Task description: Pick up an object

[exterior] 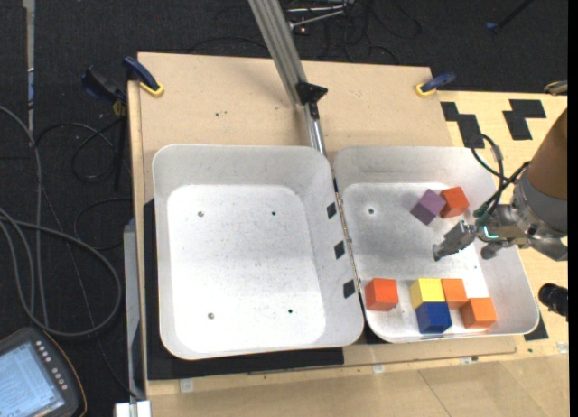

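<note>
**Blocks wait by the jaws**

The left bin [244, 253] has no blocks. In the right bin [379, 199], the purple block [427, 207] sits just up and left of the jaws [449, 245]. I cannot tell if they are wide or narrow

White bins [181, 180]; purple block [427, 207]; yellow block [427, 291]; blue block [434, 317] (others orange).
</note>
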Robot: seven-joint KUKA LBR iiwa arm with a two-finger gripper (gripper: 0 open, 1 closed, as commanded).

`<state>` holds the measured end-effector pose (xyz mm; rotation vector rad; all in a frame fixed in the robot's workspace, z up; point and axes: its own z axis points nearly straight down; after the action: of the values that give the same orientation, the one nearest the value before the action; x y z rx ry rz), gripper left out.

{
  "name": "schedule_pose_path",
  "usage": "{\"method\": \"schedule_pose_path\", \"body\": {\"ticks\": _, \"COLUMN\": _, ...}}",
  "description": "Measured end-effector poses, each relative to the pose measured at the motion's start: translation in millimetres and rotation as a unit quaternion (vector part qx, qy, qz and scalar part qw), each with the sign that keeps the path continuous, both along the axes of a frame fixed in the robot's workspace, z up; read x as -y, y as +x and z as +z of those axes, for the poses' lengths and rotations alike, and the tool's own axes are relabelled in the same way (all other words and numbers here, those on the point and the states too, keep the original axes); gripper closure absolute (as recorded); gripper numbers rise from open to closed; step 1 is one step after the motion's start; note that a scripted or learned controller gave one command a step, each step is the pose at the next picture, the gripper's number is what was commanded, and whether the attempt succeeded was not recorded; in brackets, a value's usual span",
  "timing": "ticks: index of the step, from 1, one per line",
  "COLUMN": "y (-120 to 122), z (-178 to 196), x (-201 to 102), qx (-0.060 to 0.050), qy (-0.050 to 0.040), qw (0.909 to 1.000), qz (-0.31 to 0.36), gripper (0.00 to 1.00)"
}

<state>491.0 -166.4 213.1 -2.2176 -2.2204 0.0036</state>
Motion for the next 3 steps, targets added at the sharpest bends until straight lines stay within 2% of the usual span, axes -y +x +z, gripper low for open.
{"method": "schedule_pose_path", "body": {"ticks": 1, "y": 0.9, "z": 1.9, "x": 0.0, "qx": 0.002, "qy": -0.0004, "qw": 1.0, "qz": -0.001, "gripper": 0.0}}
{"method": "schedule_pose_path", "body": {"ticks": 2, "y": 2.8, "z": -61.4, "x": 2.3, "qx": -0.001, "qy": 0.0004, "qw": 1.0, "qz": -0.001, "gripper": 0.0}}
{"method": "schedule_pose_path", "body": {"ticks": 3, "y": 3.4, "z": -113.3, "x": 1.3, "qx": 0.002, "qy": 0.0005, "qw": 1.0, "qz": -0.001, "gripper": 0.0}}
